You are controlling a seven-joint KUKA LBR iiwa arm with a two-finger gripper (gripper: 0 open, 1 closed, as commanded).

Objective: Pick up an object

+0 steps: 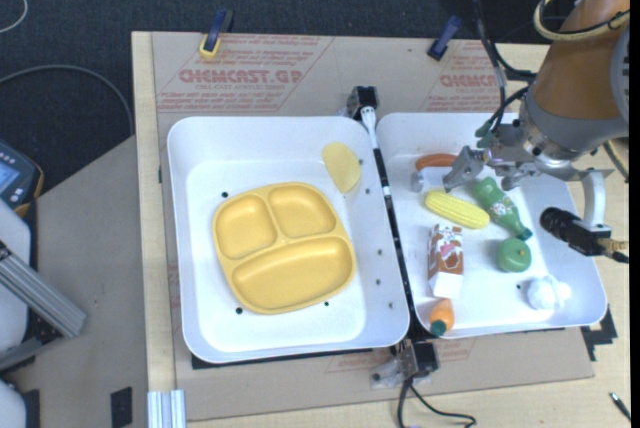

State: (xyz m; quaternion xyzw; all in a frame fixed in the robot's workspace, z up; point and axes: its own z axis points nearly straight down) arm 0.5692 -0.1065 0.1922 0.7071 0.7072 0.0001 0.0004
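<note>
My gripper [488, 172] hangs over the back of the right bin [590, 301], open, with its grey fingers [462, 166] spread apart. Just below it a green bottle [498, 204] lies slanted, its upper end between the fingertips but not clamped. Left of the bottle lies a yellow corn cob [457, 210], and behind that an orange-red sausage [437, 160]. Nearer the front are a green apple [513, 256], a red and white packet [446, 261], a small white object [543, 292] and an orange carrot-like piece [440, 316].
The left bin [190, 216] holds a yellow divided plate [285, 244] and a pale yellow chip-shaped piece [342, 165] at its back right. A ridge where the two bins meet [390, 216] runs between them. The arm [585, 66] comes in from the right.
</note>
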